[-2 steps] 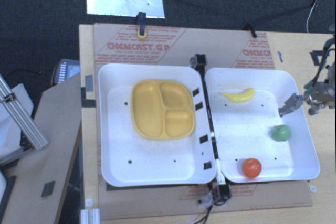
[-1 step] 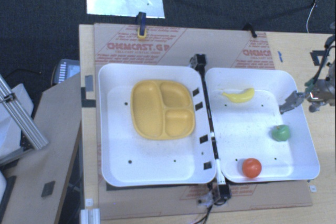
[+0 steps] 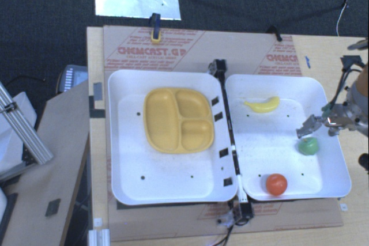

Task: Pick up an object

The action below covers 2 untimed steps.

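A pale wooden tabletop (image 3: 69, 124) on dark carpet carries a printed cardboard sheet (image 3: 196, 49), and on that sheet two shallow white bins sit side by side.

In the right bin (image 3: 288, 178) a small green ball (image 3: 309, 147) lies directly under the fingers, near the bin's right wall. The gripper (image 3: 316, 124) hangs just above and slightly left of the ball, at the end of the grey arm reaching in from the right edge. One grey finger tip (image 3: 305, 128) shows above the ball's upper left; whether the fingers are spread or closed cannot be told from this angle, and nothing is seen clamped between them.

Below and left of the fingers, near the bin's front wall, rests an orange-red ball (image 3: 276, 184). Above and left of the fingers, toward the back of the same bin, lies a yellow toy banana (image 3: 262, 104), its ends curving upward.

Well to the left of the fingers, the left bin (image 3: 130, 181) holds a yellow divided plate (image 3: 177, 120) with three compartments, lying flat near the bin's middle. A row of black clips (image 3: 222, 124) runs along the seam between the bins.
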{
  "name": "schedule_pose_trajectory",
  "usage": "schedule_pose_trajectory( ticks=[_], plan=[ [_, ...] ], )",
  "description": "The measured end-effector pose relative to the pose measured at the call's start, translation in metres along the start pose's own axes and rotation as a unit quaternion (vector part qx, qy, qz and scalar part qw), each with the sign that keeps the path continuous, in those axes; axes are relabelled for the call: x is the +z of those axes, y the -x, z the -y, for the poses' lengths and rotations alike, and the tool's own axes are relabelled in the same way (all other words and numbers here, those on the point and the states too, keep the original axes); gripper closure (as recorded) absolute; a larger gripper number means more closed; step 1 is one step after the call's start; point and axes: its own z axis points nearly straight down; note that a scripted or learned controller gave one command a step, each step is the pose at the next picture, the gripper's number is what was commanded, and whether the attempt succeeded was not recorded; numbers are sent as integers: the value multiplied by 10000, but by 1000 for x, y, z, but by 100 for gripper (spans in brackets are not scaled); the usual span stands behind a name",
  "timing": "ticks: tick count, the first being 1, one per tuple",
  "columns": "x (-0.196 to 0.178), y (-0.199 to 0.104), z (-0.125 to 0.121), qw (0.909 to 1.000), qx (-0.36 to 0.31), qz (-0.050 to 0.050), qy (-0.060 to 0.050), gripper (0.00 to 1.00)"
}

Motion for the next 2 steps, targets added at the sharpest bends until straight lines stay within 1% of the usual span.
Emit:
schedule_pose_trajectory(
  ticks=[1, 2],
  plan=[
    [63, 1, -3, 10000, 2, -2, -7, 0],
    [94, 2, -3, 10000, -6, 9, 20, 0]
  ],
)
